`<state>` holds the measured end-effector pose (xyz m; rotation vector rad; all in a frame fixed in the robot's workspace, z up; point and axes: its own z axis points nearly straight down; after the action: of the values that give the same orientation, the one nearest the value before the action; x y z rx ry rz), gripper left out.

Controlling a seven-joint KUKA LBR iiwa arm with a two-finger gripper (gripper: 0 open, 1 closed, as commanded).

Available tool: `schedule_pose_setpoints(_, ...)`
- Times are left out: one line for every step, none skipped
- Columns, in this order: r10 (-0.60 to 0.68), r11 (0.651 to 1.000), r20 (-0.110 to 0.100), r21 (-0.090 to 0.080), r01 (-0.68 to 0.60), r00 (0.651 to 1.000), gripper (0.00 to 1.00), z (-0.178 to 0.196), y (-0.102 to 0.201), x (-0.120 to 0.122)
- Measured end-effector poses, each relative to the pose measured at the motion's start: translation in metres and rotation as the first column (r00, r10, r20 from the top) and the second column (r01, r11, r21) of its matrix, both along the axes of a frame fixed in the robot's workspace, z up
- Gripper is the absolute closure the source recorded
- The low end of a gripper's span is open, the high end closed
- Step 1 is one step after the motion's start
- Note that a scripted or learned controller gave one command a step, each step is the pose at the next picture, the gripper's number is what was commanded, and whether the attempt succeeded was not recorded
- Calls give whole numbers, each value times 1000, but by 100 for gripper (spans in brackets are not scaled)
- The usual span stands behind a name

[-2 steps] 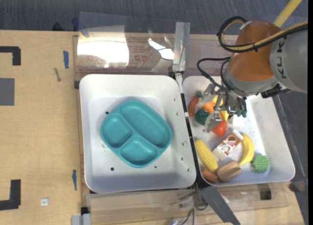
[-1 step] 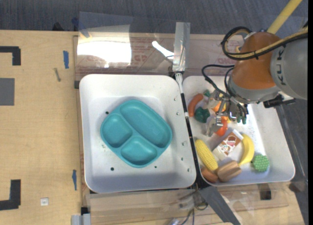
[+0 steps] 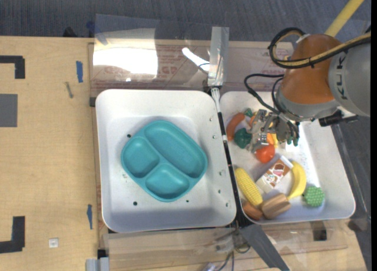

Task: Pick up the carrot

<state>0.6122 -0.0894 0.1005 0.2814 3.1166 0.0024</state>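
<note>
Plywood bench carries two white bins side by side. I see my arm (image 3: 321, 75) reaching in from the right, orange band up, its gripper (image 3: 266, 131) low over the right bin (image 3: 336, 164); whether its jaws are open, I cannot tell. At the tips sits the carrot (image 3: 265, 151), a smooth orange lump near the bin's middle. Around it lie one bumpy corn cob (image 3: 248, 185), one banana (image 3: 298, 180), one knobbly green ball (image 3: 314, 196). One teal three-part plate (image 3: 164, 159) lies in the left bin (image 3: 112, 205).

Teal divided plate (image 3: 164, 158) in a white bin (image 3: 112, 111); yellow corn (image 3: 248, 185), yellow banana (image 3: 297, 181), green bumpy ball (image 3: 314, 196)
</note>
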Motion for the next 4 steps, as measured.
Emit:
schedule_pose_setpoints(319, 948, 2, -5, -319, 948, 100, 88, 29, -4)
schedule_pose_setpoints(240, 971, 0, -2, -240, 971, 100, 116, 60, -10)
schedule_pose_setpoints(533, 846, -7, -1, -533, 846, 100, 119, 103, -19)
schedule_pose_setpoints(773, 635, -4, -9, -773, 635, 100, 148, 49, -6)
